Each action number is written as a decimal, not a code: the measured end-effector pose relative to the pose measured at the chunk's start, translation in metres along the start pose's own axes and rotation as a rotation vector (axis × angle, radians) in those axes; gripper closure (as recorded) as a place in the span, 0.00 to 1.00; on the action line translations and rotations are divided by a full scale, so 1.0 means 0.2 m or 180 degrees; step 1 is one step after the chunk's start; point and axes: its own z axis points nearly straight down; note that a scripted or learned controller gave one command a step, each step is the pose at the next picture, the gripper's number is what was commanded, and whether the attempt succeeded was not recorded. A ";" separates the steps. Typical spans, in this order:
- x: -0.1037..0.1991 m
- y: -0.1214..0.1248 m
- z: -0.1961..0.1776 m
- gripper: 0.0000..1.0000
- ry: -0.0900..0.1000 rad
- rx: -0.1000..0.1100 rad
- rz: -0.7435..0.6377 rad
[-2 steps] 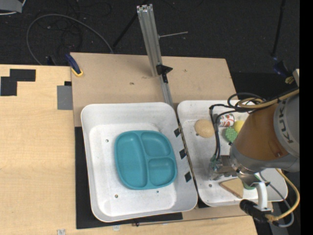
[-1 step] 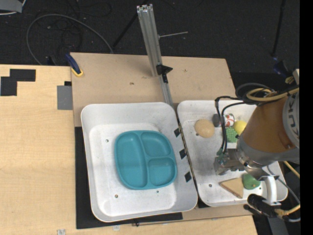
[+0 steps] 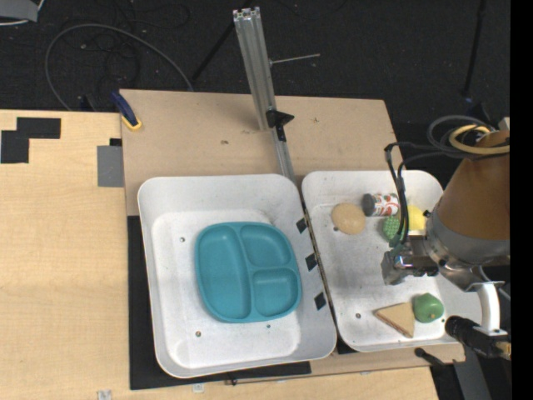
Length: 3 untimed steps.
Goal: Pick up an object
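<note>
Objects lie in the right white bin [image 3: 354, 327]: a tan round lump [image 3: 348, 218], a small red-and-white can [image 3: 381, 204], a tan wedge [image 3: 396, 317] touching a green ball [image 3: 428, 307]. Above them hangs the metal gripper [image 3: 401, 267]; whether it grips anything cannot be told. A teal divided plastic tray [image 3: 247, 270] sits in the left bin [image 3: 166, 215]

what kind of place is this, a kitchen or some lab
Most likely a robotics lab, not a kitchen. A robot arm reaches over two white bins on a plywood bench, cables lie loose on a dark floor, and the food in the right bin looks like toys.
</note>
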 end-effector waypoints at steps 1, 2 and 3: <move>0.00 0.00 -0.14 1.00 0.0001 0.0007 -0.0002; 0.22 0.04 -0.09 1.00 0.0009 0.0026 -0.0009; 0.49 0.10 -0.13 1.00 0.0003 0.0018 -0.0014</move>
